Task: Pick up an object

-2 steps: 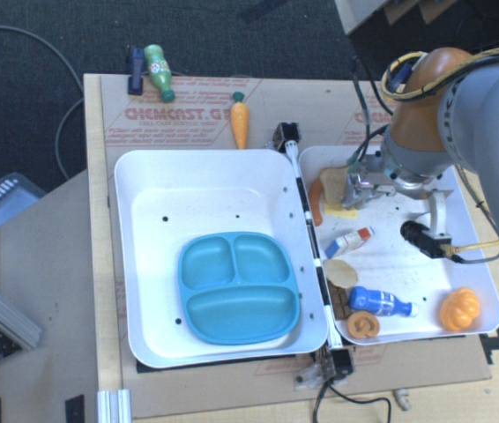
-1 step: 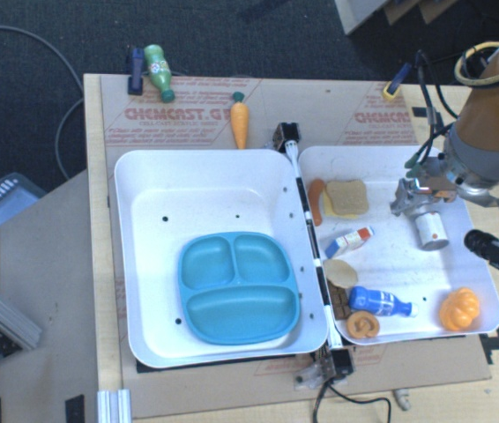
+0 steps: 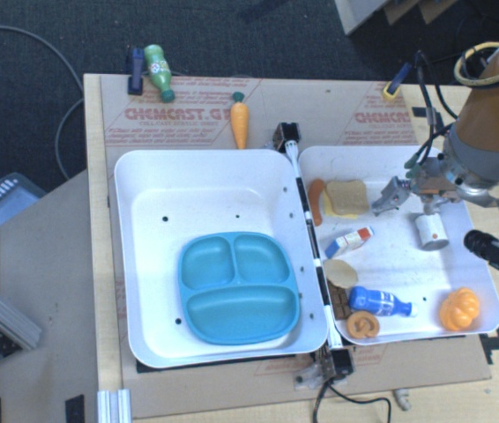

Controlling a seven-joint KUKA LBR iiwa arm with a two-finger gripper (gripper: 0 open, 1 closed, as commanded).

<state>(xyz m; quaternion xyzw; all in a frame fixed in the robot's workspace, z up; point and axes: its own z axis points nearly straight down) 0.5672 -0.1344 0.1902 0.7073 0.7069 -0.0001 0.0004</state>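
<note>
Hovering over the right bin [image 3: 487, 320], the gripper [image 3: 429, 203] sits above a white cylinder [image 3: 429, 230]; finger state cannot be determined, and nothing is visibly clamped. Nearby items in this bin: bread [image 3: 348, 198], sausage [image 3: 316, 200], tube [image 3: 350, 241], blue bottle [image 3: 379, 302], pretzel [image 3: 363, 325], orange pumpkin [image 3: 459, 309]. Left bin [image 3: 144, 236] holds a blue tray [image 3: 237, 286]. On the bench beyond the bins (outside both): carrot [image 3: 240, 122], green bottle [image 3: 158, 71].

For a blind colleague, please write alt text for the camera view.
A grey arm reaches from the right over the right bin, which holds toast, a blue bottle, an orange fruit and small items. The left bin holds a blue plate; a carrot lies behind.
</note>
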